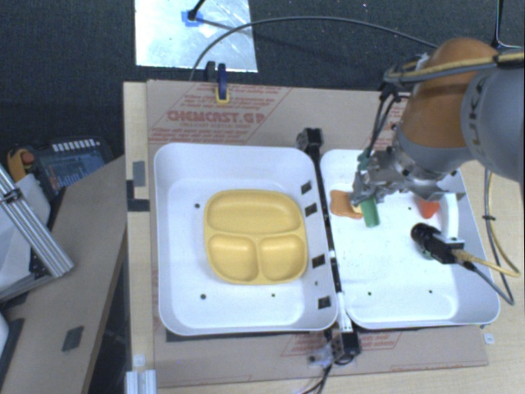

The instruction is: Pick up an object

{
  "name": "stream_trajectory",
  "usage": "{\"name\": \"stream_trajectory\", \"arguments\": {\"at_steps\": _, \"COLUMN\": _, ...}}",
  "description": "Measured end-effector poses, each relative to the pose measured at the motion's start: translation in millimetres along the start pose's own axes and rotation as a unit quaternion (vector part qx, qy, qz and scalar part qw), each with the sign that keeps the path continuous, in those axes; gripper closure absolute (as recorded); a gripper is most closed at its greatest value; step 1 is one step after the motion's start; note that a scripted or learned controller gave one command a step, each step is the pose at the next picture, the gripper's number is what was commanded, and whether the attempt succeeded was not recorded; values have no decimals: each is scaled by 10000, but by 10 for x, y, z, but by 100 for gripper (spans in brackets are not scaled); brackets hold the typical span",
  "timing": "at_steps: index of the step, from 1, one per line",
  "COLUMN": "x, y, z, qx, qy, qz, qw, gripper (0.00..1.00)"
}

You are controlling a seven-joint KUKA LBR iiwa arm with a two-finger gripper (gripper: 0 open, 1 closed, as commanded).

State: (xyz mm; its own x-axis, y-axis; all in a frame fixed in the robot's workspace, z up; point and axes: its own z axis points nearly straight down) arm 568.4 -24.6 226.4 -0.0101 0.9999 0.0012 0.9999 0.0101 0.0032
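Note:
My gripper hangs low over the back left part of the right bin, reaching in from the right. A small green stick-shaped object lies or hangs directly under its tip, touching or nearly touching it. Beside that, toward the bin's left wall, lies a flat orange piece. A red-orange object sits farther right, partly hidden under the arm's wrist. Whether the green object is gripped cannot be made out.
The left bin holds a yellow divided tray with three compartments. A black clip strip runs along the seam between the bins. The arm's bulky body covers the right bin's back right corner.

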Motion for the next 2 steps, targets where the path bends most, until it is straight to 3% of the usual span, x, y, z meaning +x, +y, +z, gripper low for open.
{"name": "stream_trajectory", "arguments": {"at_steps": 2, "x": 988, "y": 387, "z": -10, "qx": 5, "qy": 4, "qz": 3, "qw": 10000, "gripper": 100}}
